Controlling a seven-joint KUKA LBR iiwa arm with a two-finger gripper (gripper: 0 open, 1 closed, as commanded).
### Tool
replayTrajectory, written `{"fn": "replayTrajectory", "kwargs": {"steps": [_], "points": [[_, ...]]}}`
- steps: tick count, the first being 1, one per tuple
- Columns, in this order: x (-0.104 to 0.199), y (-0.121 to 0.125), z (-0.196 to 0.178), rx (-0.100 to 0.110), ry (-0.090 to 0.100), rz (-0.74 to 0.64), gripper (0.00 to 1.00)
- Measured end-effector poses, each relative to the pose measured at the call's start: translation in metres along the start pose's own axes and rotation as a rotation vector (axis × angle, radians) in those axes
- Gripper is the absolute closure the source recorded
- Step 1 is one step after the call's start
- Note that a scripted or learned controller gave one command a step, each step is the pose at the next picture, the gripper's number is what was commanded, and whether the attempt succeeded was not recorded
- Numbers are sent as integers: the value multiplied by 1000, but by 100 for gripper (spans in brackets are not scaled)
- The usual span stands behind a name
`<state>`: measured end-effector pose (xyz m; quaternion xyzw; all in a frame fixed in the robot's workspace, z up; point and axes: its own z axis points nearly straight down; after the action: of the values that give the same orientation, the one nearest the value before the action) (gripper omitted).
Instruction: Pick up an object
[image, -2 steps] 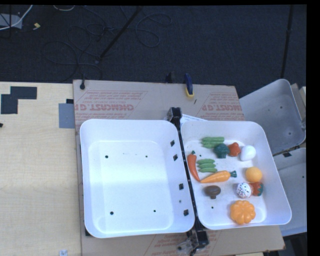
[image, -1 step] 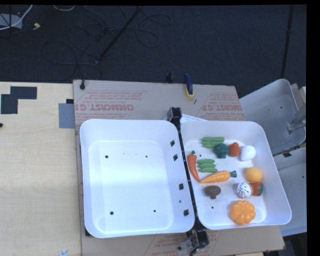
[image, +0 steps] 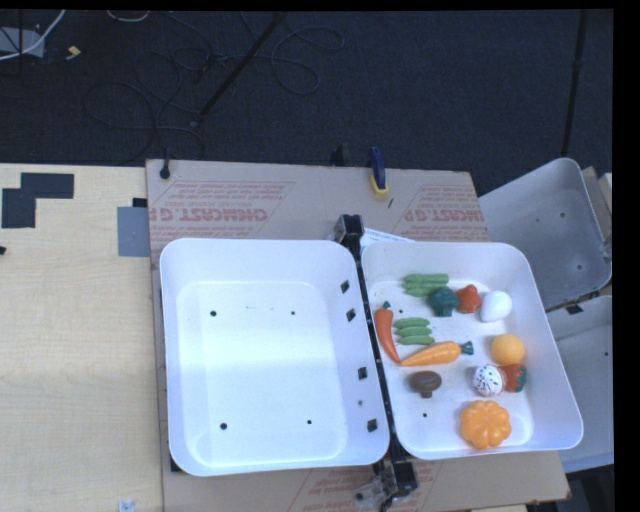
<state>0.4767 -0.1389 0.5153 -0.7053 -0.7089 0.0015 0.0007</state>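
Camera view: toy vegetables (image: 432, 353) fill right bin (image: 555, 400).

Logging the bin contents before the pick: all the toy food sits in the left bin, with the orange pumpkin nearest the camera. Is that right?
Not quite. The camera view shows the toy food in the right bin, not the left bin. The orange pumpkin is indeed nearest the camera.

Two white bins (image: 260, 258) sit on brown cardboard (image: 260, 205) printed with red lettering. In the right bin: an orange pumpkin (image: 485, 424), an orange carrot (image: 432, 353), green pods (image: 426, 283), a white egg (image: 496, 305), a brown mushroom (image: 425, 381), and a white ball (image: 487, 380) with dark spots beside the pumpkin.
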Motion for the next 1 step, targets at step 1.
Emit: {"fn": "replayTrajectory", "kwargs": {"steps": [1], "points": [[122, 0, -23, -3, 3, -8, 100]]}}
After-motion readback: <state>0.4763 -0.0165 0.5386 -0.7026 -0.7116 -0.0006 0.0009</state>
